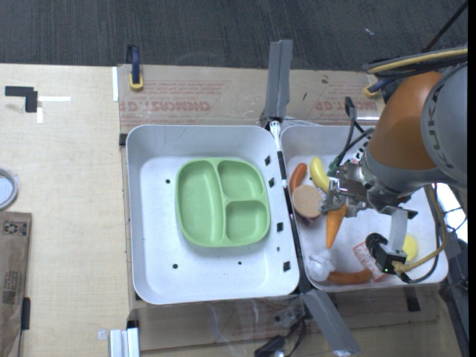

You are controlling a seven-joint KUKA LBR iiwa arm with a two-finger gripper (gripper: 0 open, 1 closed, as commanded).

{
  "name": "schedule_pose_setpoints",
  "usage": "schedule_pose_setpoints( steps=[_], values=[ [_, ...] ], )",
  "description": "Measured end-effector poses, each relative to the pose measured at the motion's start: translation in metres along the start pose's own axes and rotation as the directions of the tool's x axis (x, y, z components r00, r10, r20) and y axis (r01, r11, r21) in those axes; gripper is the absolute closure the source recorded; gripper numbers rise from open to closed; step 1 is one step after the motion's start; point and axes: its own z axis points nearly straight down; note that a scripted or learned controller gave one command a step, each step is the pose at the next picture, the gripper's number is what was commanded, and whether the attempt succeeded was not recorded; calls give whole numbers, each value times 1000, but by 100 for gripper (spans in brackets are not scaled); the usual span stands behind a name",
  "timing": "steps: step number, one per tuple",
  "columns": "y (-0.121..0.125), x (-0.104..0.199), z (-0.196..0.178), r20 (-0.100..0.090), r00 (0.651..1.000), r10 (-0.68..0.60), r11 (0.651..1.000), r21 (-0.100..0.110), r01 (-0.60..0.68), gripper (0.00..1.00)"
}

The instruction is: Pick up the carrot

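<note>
The carrot (332,227) is an orange cone in the right bin (439,274), with its tip pointing toward the bin's front. Its thick end sits between the fingers of my gripper (337,201), which is shut on it. The arm's orange band and grey wrist reach in from the right, above the back half of the bin, and hide part of the bin floor.
Beside the carrot lie a brown round item (306,201), a red sausage-shaped piece (297,175) and a yellow piece (318,173). Near the front wall lie an orange-red stick (349,277), a white lump (318,263) and a small packet (364,254). The left bin (149,222) holds a green divided plate (223,201).
</note>
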Motion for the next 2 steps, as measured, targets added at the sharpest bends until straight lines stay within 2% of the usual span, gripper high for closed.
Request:
schedule_pose_setpoints(
  steps=[1, 2],
  values=[
    [5, 10, 0, 0, 1000, 9, 1000, 1, -9, 100],
    [-42, 65, -47, 1, 987, 161, 987, 1, -161, 100]
  ],
)
